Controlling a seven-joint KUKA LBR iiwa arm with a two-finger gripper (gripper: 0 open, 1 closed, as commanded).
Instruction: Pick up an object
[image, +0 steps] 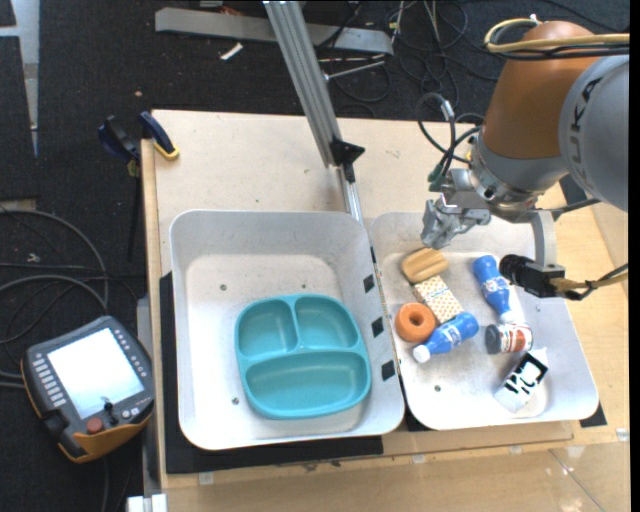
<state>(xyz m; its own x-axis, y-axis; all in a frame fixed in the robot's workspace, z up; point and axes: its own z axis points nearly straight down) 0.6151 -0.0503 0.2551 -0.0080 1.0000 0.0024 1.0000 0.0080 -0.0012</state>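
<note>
My gripper (436, 236) hangs over the back left part of the right bin (575, 345), just behind a tan bread-shaped piece (424, 265) and apart from it. In front of that piece lie a checkered block (439, 296) and an orange ring (415, 322). A blue bottle with a white cap (448, 336) lies beside the ring. Another blue bottle (491, 284) lies to the right. A red and grey can (508, 339) and a white box with black print (523, 380) sit toward the front right.
The left bin (200, 300) holds a teal tray with three compartments (298, 355). A grey metal bar (312, 90) slants down to the bins' shared back edge. A pendant with a screen (88, 385) lies on the floor at the left.
</note>
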